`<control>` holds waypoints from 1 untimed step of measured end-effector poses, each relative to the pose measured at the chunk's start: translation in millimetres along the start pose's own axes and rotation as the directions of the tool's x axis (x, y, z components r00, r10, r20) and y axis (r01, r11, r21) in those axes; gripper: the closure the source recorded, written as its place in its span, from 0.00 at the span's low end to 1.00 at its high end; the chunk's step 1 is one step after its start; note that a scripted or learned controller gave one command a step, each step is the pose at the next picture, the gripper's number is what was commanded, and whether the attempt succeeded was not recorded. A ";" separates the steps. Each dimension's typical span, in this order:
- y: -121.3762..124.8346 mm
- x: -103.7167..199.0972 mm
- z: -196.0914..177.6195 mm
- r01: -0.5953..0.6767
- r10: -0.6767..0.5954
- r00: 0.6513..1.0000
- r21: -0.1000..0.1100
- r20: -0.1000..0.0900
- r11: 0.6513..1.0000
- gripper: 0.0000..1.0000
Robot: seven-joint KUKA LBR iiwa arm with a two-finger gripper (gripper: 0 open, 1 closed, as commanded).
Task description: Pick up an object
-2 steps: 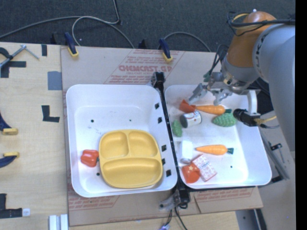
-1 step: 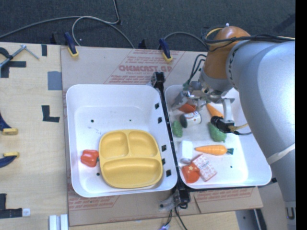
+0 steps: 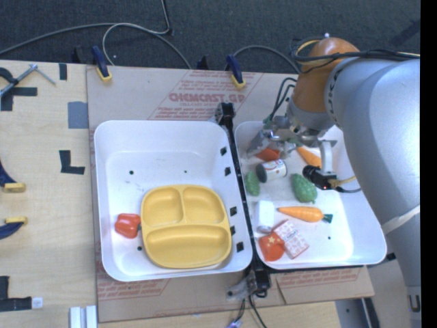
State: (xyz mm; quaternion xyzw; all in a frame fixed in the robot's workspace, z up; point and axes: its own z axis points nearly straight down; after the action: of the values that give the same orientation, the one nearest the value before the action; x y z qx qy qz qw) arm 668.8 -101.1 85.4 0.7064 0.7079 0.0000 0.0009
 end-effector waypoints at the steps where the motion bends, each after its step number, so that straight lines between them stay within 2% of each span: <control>1: -0.6 2.1 0.1 -0.001 0.001 1.000 0.000 0.001 1.000 0.00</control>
State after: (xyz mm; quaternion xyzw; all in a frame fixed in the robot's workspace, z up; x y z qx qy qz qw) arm 668.2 -99.0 85.3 0.7068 0.7074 -0.0004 0.0013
